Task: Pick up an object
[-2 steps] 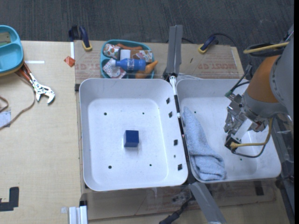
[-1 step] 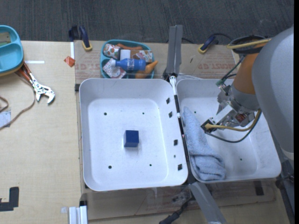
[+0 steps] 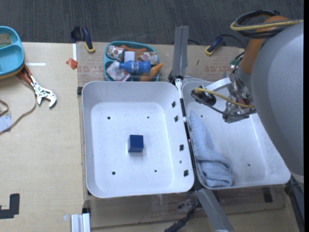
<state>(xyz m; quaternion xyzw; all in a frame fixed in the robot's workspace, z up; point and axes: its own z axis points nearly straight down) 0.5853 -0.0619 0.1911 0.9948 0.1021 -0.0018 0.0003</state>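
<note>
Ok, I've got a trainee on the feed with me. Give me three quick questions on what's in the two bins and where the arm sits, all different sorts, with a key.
1. True or false: the blue cube lies in the left bin.
2. Multiple choice: what lies in the right bin? A) a wrench B) a light blue cloth C) a bottle
3. Fill the blank: the gripper is over the ______ bin.

Key:
1. True; the cube sits alone near the middle of the left bin's floor.
2. B; the light blue cloth lies crumpled along the right bin's left wall.
3. Right; it is over that bin's upper part, apart from the cloth.
</note>
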